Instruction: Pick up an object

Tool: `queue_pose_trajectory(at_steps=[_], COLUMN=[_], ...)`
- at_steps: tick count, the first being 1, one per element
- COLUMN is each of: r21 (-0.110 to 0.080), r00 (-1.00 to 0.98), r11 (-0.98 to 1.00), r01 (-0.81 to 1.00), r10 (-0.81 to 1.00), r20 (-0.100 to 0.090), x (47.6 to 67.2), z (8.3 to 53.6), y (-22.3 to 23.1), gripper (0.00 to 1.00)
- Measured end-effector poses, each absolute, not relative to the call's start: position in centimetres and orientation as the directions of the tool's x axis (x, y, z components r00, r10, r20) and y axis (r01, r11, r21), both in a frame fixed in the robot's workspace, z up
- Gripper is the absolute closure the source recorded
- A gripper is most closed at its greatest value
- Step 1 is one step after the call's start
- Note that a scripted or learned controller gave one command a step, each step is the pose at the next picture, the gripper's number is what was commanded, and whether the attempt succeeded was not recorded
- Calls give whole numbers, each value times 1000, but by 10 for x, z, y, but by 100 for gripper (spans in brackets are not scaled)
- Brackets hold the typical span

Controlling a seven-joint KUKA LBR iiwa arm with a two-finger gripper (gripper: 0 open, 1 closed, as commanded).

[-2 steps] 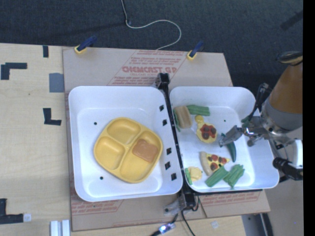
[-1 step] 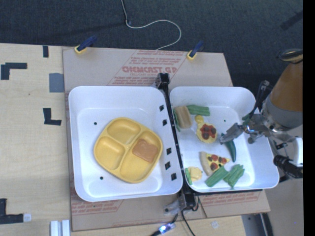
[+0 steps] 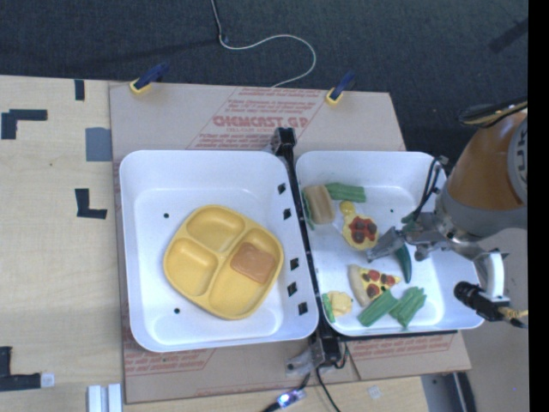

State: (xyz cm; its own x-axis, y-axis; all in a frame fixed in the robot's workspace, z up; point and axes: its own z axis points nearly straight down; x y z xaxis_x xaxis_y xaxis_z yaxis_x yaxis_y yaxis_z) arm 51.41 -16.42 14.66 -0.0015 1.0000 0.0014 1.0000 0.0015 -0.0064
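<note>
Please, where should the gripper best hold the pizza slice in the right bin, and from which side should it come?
Likely from above, closing across the narrow tip of the pizza slice. It lies flat, and green beans crowd its lower side, so its upper left looks freer.

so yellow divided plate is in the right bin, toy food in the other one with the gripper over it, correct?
Not quite: the yellow divided plate lies in the left bin, as the camera view shows. The toy food, including the pizza slice, is in the right bin, and the gripper is over that one.
</note>
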Motion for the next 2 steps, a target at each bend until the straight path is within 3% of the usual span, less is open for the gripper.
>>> queue_pose_trajectory(at_steps=[1, 2], r21=[1, 5], r00=[2, 0], r11=[-2, 0], r01=[1000, 1000], r10=[1000, 1000], r20=[-1, 0], x=[518, 520], z=[86, 88], y=[-166, -166], gripper=[0, 0])
